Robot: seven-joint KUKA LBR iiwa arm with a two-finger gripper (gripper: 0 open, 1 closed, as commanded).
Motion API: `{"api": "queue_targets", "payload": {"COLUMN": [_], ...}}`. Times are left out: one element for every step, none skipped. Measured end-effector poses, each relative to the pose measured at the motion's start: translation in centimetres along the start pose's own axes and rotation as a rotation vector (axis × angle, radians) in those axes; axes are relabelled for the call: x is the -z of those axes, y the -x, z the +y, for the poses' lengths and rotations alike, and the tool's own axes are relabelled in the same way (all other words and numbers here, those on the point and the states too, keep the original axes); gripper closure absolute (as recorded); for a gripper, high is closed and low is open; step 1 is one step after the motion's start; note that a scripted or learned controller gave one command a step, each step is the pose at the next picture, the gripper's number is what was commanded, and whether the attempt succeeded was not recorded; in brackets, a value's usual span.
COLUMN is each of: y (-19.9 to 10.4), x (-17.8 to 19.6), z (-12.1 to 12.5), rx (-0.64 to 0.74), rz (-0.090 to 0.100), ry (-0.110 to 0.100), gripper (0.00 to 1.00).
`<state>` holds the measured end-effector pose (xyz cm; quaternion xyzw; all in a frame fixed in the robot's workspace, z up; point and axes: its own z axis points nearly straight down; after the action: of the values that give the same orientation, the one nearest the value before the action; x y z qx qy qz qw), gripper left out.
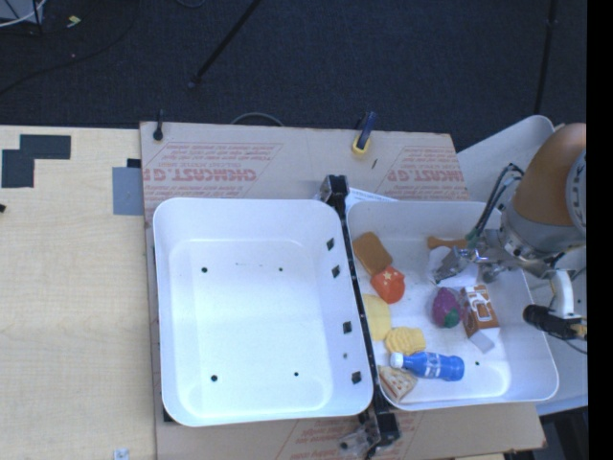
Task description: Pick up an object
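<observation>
Arm: grey KUKA body with an orange band (560, 175), entering from the right edge of the frame over the right bin.
Gripper (458, 264): metallic, angular, low over the upper middle of the right bin; two fingers appear spread a little, with nothing seen between them.
Right bin (536, 391): shallow white plastic tray, smooth, rounded corners, holding all the loose objects.
Left bin (249, 314): the same white tray, rounded rim, small dark spots on its floor, left of centre in the frame.
Purple object (444, 307): rounded, matte, just below the gripper, beside the carton.
Brown carton (479, 311): small box with a printed face, lying tilted, touching or nearly touching the purple object on its right.
Red object (388, 284): round, glossy, tomato-like, near the divider between the bins.
Brown block (372, 252): flat, bread-like slab, just above the red object.
Yellow objects (404, 339): lumpy, soft-looking shapes along the left wall of the right bin.
Blue bottle (433, 364): lying on its side, white cap pointing left, near the lower wall.
Wedge (397, 382): pale triangular slice in the lower left corner of the right bin.
Open room: bare floor in the lower right of the right bin and along its upper wall.
Base: cardboard sheet (230, 161) under both bins, on a pale wooden bench (67, 305).
</observation>
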<state>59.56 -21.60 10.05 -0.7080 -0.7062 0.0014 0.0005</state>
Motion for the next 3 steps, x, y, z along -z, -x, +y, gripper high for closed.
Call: {"api": "queue_targets", "payload": {"y": [-6.1,-8.9,-3.1], "x": [-1.4,-1.3,-0.8], "z": [-1.8,1.6,-4.5], "rx": [0.005,0.005,-0.003], "rz": [0.005,0.002,0.002], "ry": [-0.002,0.003,-0.003], "gripper": [0.0,0.0,0.0]}}
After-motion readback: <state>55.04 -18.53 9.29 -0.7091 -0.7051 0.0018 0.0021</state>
